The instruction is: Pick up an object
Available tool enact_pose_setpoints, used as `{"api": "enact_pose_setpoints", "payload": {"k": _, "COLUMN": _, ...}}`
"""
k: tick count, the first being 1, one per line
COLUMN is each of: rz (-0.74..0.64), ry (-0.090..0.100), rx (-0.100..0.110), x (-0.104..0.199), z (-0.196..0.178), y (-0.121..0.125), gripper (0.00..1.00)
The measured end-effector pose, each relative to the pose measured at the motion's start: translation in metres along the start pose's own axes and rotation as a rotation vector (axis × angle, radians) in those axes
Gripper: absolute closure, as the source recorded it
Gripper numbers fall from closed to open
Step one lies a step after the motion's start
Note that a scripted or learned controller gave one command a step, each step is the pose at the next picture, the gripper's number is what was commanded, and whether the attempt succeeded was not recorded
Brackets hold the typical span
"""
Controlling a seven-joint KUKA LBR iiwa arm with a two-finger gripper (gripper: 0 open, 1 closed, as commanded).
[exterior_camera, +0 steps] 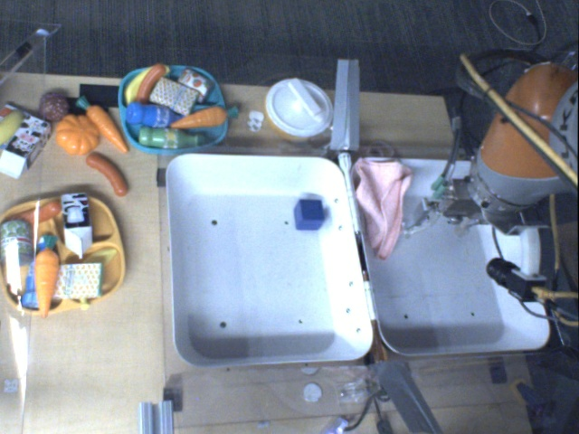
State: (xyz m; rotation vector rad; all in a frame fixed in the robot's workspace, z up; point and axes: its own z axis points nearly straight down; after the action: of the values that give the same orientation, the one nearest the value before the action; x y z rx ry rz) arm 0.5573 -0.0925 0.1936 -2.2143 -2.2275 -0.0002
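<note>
Wooden bench (136,333) under a dark carpet strip at the top; two shallow white bins sit side by side. Left bin (262,333) holds a small blue cube (309,213), upper right of its floor, well apart from everything else. Right bin (452,324) has a pink cloth (382,202) draped at its upper left corner, touching the divider between the bins. Grey arm with its orange band (534,120) comes in from the right, over the right bin. Gripper (425,213) sits low, just right of the pink cloth, near it but nothing visible between its tips; spread or closed cannot be told from this angle.

Off the bins, on the bench: blue bowl (172,107) of toy food at top, white lidded container (299,107) beside it, yellow tray (63,256) of toy food at left, loose toy carrot (109,127) and sausage (107,172) near the top left.
</note>
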Motion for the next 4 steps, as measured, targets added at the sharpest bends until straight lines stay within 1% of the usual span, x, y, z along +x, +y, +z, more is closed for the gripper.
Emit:
{"api": "enact_pose_setpoints", "payload": {"k": 1, "rz": -0.004, "ry": 0.001, "rx": -0.002, "x": 0.002, "z": -0.01, "y": 0.001, "gripper": 1.0}}
{"api": "enact_pose_setpoints", "payload": {"k": 2, "rz": -0.003, "ry": 0.001, "rx": -0.002, "x": 0.001, "z": -0.01, "y": 0.001, "gripper": 0.0}}
{"api": "enact_pose_setpoints", "payload": {"k": 3, "rz": 0.056, "ry": -0.002, "rx": -0.014, "x": 0.009, "z": 0.093, "y": 0.04, "gripper": 0.0}}
{"api": "enact_pose_setpoints", "payload": {"k": 4, "rz": 0.009, "ry": -0.003, "rx": -0.004, "x": -0.05, "z": 0.096, "y": 0.093, "gripper": 0.0}}
